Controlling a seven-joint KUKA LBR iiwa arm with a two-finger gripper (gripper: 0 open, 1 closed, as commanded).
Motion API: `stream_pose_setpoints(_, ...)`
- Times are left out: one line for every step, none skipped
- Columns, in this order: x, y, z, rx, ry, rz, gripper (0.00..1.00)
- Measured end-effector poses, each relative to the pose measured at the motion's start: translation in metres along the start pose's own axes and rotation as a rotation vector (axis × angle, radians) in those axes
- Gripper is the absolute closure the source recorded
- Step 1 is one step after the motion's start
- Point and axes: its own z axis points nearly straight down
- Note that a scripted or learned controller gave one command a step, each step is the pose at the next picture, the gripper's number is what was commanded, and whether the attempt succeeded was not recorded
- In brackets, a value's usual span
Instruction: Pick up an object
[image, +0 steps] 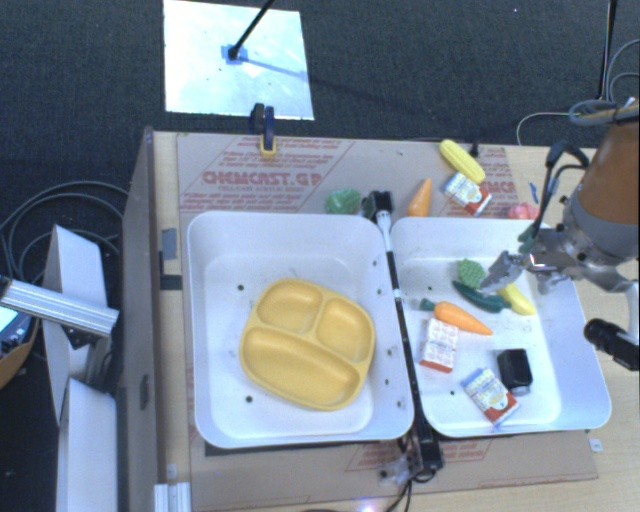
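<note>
Relative to the orange toy carrot (462, 317) in the right bin (570, 400): nearer the camera, a blue-and-white carton (489, 392) and a black block (515, 368); just left, a red-and-white packet (439, 345). Touching its far side, a dark green pod (478, 297); right of that, a yellow piece (518, 298). Beyond, a green leafy toy (471, 271). Gripper (503, 274) above the pod, finger state not discernible. Far left, yellow divided plate (305, 342) in the left bin (215, 300).

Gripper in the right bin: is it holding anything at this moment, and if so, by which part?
It cannot be told. The gripper is down among the green toy and the small yellow piece in the right bin, but no object is clearly seen between its fingers.
</note>
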Motion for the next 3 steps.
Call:
stream_pose_setpoints(-0.076, -0.014, 0.176, 0.004, 0.000, 0.010, 0.00)
stream_pose_setpoints(-0.037, -0.051, 0.170, 0.005, 0.003, 0.002, 0.00)
stream_pose_setpoints(-0.046, -0.049, 0.170, 0.000, 0.000, 0.003, 0.00)
